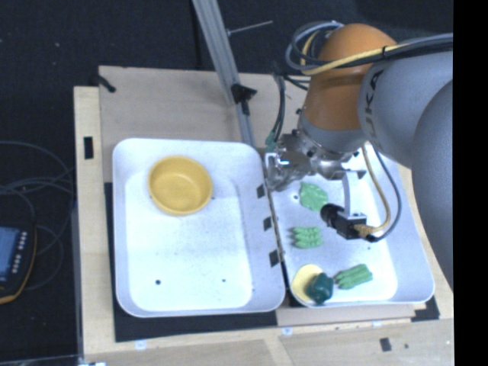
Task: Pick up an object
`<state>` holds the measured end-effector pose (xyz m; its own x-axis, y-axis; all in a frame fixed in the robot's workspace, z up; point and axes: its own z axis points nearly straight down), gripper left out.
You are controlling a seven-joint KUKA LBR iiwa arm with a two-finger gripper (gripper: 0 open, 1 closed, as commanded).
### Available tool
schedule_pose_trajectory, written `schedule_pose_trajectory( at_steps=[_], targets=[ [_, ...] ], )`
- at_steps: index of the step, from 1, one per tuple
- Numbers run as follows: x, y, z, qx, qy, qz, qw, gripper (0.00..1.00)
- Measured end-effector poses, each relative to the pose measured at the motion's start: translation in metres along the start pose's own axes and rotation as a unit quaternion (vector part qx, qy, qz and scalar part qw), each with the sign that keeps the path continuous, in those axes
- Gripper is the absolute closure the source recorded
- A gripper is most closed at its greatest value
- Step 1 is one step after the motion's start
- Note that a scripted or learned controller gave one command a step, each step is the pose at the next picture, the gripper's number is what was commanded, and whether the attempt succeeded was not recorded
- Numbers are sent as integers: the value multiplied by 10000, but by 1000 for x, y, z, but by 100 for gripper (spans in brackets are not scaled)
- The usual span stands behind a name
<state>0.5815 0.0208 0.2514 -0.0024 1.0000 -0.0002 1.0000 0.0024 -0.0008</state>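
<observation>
Objects nearest the camera are found well below the gripper (pixel 276 166), at the near edge of the right bin (pixel 408 277): a small yellow cup (pixel 303 277) with a dark teal piece (pixel 322 287) resting against it, and a green piece (pixel 352 276) just beside them. Farther in, a second green piece (pixel 305 237) and a third (pixel 313 197) are seen, the third lying close beside the gripper. The gripper is poised at the far inner corner of that bin, by the divider. Whether it is released or clenched cannot be told, since it is blurred against the wrist. A dark fitting (pixel 337 217) with cables hangs near it. Across the divider, a yellow bowl (pixel 181 184) sits in the left bin (pixel 191 265). Beyond, the orange band (pixel 343 82) is bent steeply downward, and the grey arm (pixel 415 105) is cut off at the frame edge.
</observation>
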Motion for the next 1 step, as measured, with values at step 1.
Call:
schedule_pose_trajectory(
  at_steps=[1],
  targets=[
    [47, 31, 8, -5, -5, 13, 10000, 100]
  ],
)
